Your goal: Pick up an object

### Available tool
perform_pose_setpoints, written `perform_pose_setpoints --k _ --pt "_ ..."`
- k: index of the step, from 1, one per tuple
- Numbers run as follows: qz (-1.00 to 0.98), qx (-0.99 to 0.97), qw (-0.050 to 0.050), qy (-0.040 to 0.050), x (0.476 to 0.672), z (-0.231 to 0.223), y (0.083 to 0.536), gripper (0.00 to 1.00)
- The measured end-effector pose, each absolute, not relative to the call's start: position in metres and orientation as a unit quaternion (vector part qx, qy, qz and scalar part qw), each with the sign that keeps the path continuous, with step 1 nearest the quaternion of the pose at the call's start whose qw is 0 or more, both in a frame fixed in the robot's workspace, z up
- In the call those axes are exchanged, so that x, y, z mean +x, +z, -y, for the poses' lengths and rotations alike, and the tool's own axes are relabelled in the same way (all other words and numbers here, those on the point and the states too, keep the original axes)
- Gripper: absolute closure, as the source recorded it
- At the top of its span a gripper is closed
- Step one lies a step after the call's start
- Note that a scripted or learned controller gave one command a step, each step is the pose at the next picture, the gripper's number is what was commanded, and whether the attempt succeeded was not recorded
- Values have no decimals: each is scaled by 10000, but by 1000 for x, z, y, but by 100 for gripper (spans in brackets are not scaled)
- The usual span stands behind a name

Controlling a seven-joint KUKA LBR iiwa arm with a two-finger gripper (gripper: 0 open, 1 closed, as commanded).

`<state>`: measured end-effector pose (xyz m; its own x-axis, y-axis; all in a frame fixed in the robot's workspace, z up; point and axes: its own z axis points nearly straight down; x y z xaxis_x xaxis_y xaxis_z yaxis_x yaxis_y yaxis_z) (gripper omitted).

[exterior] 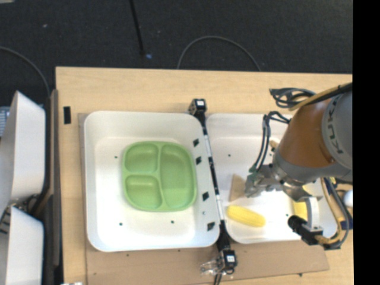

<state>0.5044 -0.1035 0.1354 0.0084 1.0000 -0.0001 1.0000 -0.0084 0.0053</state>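
**Arm low over the right bin, yellow object lying loose beside it**

At the near edge of the counter [148,266], a metal clamp [221,263] sits where the two white bins meet. Just behind it, in the near left corner of the right bin [237,126], lies a yellow object [246,217], oblong and resting flat on the bin floor close to the dividing wall. Nothing touches it.

A little farther in, a tan piece [237,188] lies flat on the same bin floor, partly covered by the end of the arm. The jaws are down over this spot, just behind the yellow object and apart from it; they are dark and crowded by cables, so I cannot tell whether they are open or closed, and nothing can be seen held between them. The arm [332,141] enters from the right, its orange band [303,138] above the wrist, with black cables looped around it.

In the left bin [95,159], a green divided plate [160,176] lies flat near the middle, well apart from the arm. Black clips run along the shared wall between the bins, and another clamp [198,106] sits at its far end.

Beyond the counter the floor [89,22] is dark, with thin cables trailing across it.
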Motion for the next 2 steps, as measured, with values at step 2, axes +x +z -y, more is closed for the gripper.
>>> perform_pose_setpoints --k 2 --pt "-7081 7061 37 23 517 109 244 100"
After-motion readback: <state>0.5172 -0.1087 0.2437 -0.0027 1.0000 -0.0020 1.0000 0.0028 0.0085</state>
